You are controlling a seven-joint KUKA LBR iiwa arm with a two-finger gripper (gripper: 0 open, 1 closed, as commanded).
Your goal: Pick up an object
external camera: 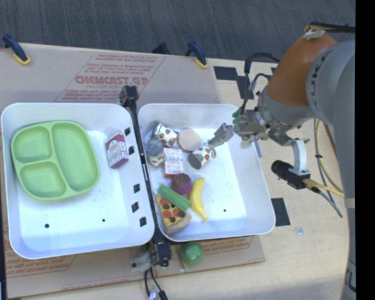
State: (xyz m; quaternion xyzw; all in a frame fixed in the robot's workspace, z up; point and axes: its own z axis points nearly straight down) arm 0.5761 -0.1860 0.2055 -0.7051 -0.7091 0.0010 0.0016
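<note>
The table [300,255] carries a brown cardboard sheet [112,74] printed with red lettering and held along its far edge by blue clamps [17,49]. On the sheet two shallow white bins lie side by side, touching along a black hinge strip. The left bin [62,227] holds a green divided plate [53,158] toward its left side, with a small red packet [116,150] just beside the plate's right edge.

The grey arm [312,80], with its orange band, reaches in from the right above the right bin [250,199]. Its end effector [220,135] hangs low over the far right part of that bin, close to a small patterned cup [204,156] lying on its side; whether its two prongs are apart or together cannot be told, and nothing can be seen held between them.

The objects to be picked are clustered in the left half of the right bin. A yellow banana [198,197] lies near the middle, beside a green stick-shaped toy [174,197] and a dark purple rounded piece [181,182]. A pizza slice toy [172,215] rests in the near left corner. Farther back are a beige ball [189,140], a red-and-white packet [174,162], a second patterned cup [165,134] and a small grey can [154,152].

A small green ball [191,252] sits outside the bins, on the cardboard at the near edge.
</note>
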